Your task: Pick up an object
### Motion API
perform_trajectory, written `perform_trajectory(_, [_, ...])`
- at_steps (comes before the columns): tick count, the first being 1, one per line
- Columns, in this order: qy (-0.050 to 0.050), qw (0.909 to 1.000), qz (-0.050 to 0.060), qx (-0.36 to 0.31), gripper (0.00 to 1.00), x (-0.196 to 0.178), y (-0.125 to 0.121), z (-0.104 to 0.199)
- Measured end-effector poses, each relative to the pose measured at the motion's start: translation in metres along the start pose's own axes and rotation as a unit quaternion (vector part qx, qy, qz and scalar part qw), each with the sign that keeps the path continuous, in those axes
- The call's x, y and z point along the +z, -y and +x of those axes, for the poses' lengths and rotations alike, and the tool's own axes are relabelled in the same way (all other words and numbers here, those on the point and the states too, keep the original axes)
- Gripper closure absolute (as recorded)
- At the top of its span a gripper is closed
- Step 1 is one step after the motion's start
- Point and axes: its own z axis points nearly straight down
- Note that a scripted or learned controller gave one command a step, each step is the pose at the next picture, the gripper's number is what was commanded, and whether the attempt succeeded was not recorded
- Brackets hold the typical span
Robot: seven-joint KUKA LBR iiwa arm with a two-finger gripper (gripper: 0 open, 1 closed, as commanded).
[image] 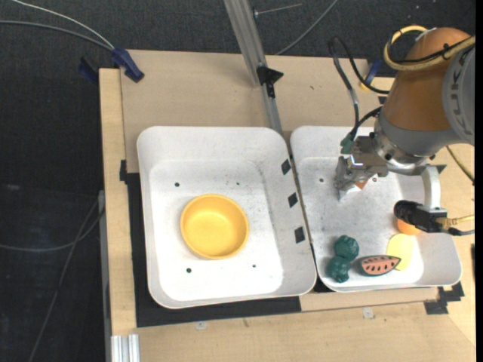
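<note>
Wooden surface (196, 81), two white bins side by side. Left bin (162, 149): yellow bowl (214, 225) upright, slightly left of centre. Right bin (317, 145): green lumpy toy (343, 258) by the near edge, watermelon slice (379, 265) just beside it to the right, pale yellow piece (404, 249) touching the slice's right end. Claw (349, 184) pointing down over the bin's middle, well apart from all three toys. Released or clenched: cannot tell. Arm (423, 104) in from the right, orange band above wrist, angled steeply down over the bin's far-right part.
</note>
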Motion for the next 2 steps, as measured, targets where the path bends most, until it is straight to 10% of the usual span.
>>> perform_trajectory(2, [0.001, 1.0000, -0.004, 0.000, 1.00, -0.008, -0.009, 0.115])
